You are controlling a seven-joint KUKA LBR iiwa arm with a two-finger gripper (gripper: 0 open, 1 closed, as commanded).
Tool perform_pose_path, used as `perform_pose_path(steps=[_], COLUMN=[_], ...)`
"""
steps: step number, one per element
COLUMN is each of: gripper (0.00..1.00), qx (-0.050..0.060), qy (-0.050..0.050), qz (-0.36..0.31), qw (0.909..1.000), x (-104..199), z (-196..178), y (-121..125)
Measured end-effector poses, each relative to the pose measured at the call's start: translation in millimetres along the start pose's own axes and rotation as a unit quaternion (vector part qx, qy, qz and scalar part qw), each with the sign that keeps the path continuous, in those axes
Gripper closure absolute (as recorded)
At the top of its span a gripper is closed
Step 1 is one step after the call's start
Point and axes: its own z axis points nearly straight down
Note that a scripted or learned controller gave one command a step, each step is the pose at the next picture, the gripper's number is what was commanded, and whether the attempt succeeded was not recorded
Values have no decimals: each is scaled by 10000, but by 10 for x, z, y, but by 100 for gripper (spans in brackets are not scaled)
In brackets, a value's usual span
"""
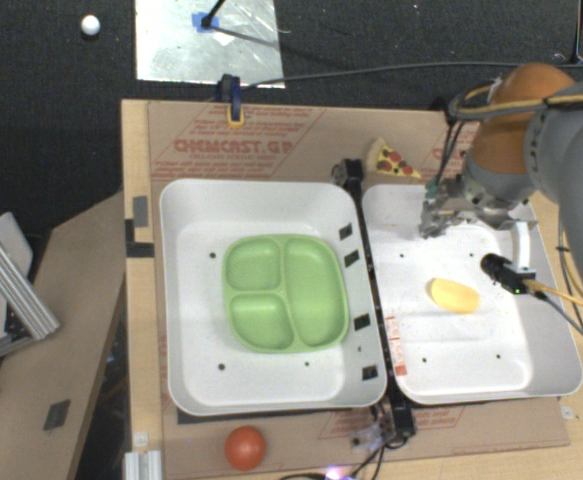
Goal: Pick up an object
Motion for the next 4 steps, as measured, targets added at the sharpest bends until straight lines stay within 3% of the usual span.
perform_pose_path(steps=[2,4], gripper=[100,100], qx=[-18,17], qy=[-4,17], qz=[5,-25], qw=[10000,10000], x=[-91,954], z=[-1045,-1278], y=[28,-294])
